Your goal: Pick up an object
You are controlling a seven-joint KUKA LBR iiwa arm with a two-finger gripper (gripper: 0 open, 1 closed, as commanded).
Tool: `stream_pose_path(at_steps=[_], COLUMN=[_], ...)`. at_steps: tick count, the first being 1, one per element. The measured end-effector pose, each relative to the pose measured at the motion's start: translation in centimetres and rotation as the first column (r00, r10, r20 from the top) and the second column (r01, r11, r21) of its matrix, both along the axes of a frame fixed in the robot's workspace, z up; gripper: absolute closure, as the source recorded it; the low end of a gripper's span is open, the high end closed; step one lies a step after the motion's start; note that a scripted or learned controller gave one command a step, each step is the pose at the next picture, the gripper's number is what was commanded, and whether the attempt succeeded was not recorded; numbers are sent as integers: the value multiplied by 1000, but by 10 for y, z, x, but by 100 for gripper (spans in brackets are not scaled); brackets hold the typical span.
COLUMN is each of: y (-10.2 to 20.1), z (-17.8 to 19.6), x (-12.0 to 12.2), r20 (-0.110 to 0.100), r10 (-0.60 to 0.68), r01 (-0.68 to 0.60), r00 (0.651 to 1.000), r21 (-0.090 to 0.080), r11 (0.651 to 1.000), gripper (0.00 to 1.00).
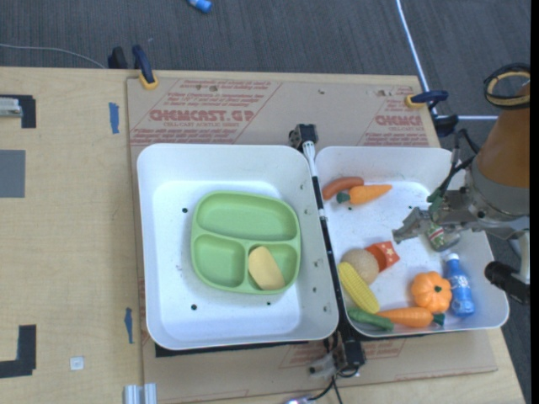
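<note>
The right bin (497, 310) holds several toy foods. A red chili (340, 185) and a carrot (371, 194) lie at its far left. Nearer the front are a potato (360, 263), a red piece (384, 254), a corn cob (358, 287), a green vegetable (369, 319), a second carrot (407, 316), a small orange pumpkin (429, 291) and a blue bottle (457, 284). My gripper (431, 225) hangs over the right middle of this bin, just above the pumpkin and bottle. A small greenish item (440, 237) sits right under it; I cannot tell whether it is held.
The left bin (160, 225) carries a green divided plate (244, 217) with a yellow piece (266, 268) in its front right compartment. A black clamp (303, 135) stands where the bins meet. A small blue bottle (195, 1) lies on the floor beyond the bench.
</note>
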State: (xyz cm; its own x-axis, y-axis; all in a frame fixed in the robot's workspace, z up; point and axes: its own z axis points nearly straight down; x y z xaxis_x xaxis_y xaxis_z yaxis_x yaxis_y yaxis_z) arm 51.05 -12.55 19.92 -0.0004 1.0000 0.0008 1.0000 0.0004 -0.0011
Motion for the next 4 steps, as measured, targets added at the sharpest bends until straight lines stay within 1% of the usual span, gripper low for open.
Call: stream_pose_path(at_steps=[1,2,3,4], y=[-77,-84,-88,-18], z=[-10,-103,-94,8], x=[33,43,42,90], r20=[3,4,3,3], r10=[-1,6,3,2], r01=[1,-6,-3,-2], r00=[1000,1000,1000,1000], r21=[-3,11,2,-1], r11=[1000,1000,1000,1000], gripper=[0,0,100,100])
